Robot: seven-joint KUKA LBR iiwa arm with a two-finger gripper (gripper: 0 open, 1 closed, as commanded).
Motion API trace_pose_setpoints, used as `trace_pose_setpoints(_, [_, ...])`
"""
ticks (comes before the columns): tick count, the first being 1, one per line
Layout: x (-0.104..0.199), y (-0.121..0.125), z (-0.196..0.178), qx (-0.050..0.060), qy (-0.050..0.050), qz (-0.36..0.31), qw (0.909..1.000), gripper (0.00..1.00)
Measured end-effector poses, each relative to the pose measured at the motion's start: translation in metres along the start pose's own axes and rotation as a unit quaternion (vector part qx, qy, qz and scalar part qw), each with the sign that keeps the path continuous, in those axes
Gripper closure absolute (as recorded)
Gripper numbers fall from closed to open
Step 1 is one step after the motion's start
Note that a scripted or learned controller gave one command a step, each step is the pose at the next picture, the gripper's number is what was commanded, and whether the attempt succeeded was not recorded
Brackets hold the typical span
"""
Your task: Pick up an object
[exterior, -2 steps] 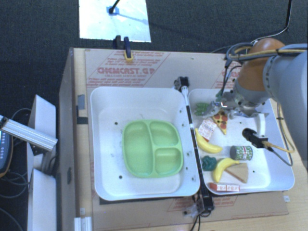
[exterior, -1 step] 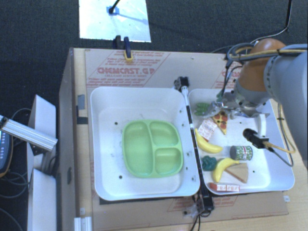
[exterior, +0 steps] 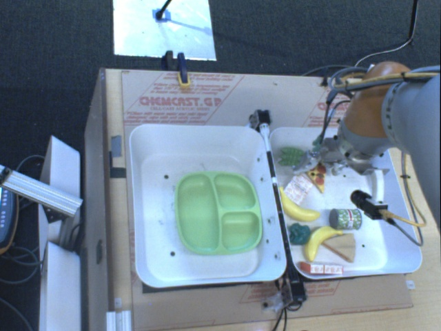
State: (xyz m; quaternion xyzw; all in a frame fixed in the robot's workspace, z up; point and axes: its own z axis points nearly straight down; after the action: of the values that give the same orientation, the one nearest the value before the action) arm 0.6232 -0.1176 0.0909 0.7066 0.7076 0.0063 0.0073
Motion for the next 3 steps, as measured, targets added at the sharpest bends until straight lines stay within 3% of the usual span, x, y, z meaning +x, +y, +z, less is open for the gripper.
trace_pose_setpoints(1, [-0.007, 0.01, 0.006, 0.007, 0.0, -0.001, 1.0, 0.0])
trace_pose_setpoints(2, [-0.026, 0.042, 0.009, 0.016, 0.004, -0.001, 0.9999, 0.0])
trace_pose_setpoints(3, [0.005, 0.016, 0.007, 0.008, 0.001, -0.001, 1.0, 0.0])
